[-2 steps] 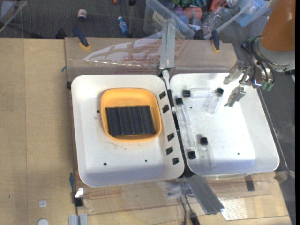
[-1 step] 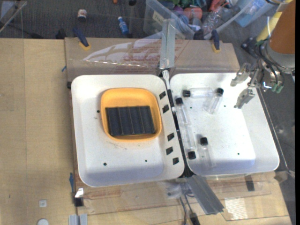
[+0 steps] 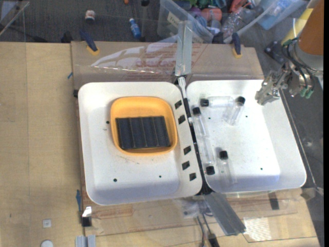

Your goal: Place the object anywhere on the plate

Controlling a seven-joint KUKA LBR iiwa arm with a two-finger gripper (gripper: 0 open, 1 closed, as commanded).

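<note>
Right bin holds several clear plastic vials with black caps. One vial lies flat near the bin's 11 o'clock corner, cap toward 9 o'clock. A second vial lies just beside it, tilted, cap toward 1 o'clock. A third vial lies toward 7 o'clock in the bin, cap at its upper end. More clear tubes lie end to end along the bin's 9 o'clock wall, black caps showing at top and bottom of the row. Which of these is the task's object cannot be told; none is on the plate.

Left bin holds the orange plate, squarish with rounded corners, sitting a little toward 12 o'clock of the bin's middle. On the plate lies a dark ribbed rectangular pad, covering most of its floor.

Pincer hangs at the right bin's 2 o'clock corner, over the rim, well apart from the vials. Nothing shows between its tips; whether they are apart or together cannot be told. Grey arm with orange band enters from 2 o'clock.

Both bins sit on a wooden table. A clear tub of coloured toys stands on the floor at 12 o'clock.
</note>
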